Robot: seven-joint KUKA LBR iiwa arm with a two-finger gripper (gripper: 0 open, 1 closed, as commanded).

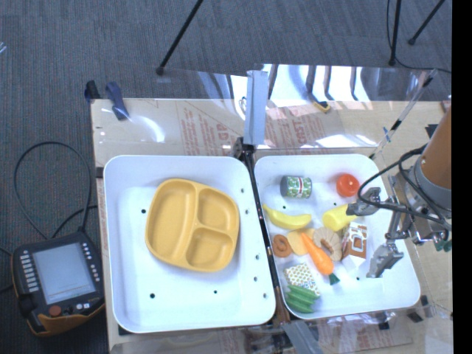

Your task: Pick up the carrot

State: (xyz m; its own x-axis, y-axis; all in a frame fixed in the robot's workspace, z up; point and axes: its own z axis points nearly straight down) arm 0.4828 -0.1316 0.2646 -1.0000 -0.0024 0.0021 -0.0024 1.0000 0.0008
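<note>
The carrot [318, 254] is orange with a small green tip and lies slantwise in the middle of the right bin [398, 290], among other toy foods. My gripper [375, 230] hovers over the bin's right side, to the right of the carrot and apart from it. Its two fingers are spread wide, one fingertip [366, 198] near the yellow piece and the other [381, 262] lower down. Nothing is held between them. A small printed carton [356, 242] lies between the carrot and the gripper.
Around the carrot lie a banana [287, 218], a brown ring [282, 245], a cookie [325, 237], a white waffle block [301, 275] and green pods [302, 299]. A green can [296, 187] and tomato [347, 185] sit farther back. The left bin [125, 286] holds a yellow divided plate [193, 225].
</note>
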